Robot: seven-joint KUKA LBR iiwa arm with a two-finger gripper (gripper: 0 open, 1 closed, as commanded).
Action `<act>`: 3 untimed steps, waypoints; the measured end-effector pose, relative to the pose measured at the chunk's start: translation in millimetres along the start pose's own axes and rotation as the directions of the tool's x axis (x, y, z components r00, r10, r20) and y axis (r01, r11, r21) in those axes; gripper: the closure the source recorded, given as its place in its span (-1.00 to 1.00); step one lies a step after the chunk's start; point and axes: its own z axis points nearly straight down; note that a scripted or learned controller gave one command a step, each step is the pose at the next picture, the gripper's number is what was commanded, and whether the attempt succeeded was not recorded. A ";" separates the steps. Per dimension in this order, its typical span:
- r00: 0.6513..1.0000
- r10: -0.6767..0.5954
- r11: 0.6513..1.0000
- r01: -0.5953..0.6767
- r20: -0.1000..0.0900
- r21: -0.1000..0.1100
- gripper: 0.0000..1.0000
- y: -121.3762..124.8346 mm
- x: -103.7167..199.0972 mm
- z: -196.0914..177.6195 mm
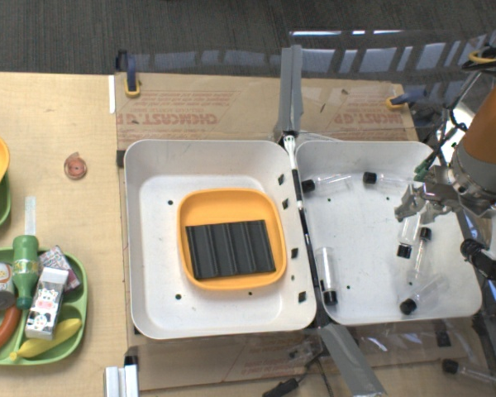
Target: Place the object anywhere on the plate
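Reaching: gripper (419,209) over right bin (360,304), beside clear tubes (414,242).
Claw: spread or closed, cannot tell.
Plate (231,207): left bin, bearing a black ridged block (231,249).
Next: secure one tube, carry leftward.

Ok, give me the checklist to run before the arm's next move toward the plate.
1. Yellow plate sits inside the left bin: ok.
2. Plate surface free: not ok, a dark ribbed block covers most of it.
3. Gripper over the right bin: ok.
4. Object held between the fingers: cannot tell.
5. Clear tubes with black caps, such as one by the divider, lie in the right bin: ok.
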 end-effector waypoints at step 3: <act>0.960 -0.281 0.960 0.281 0.002 0.000 -1.00 126.7 8.3 -21.9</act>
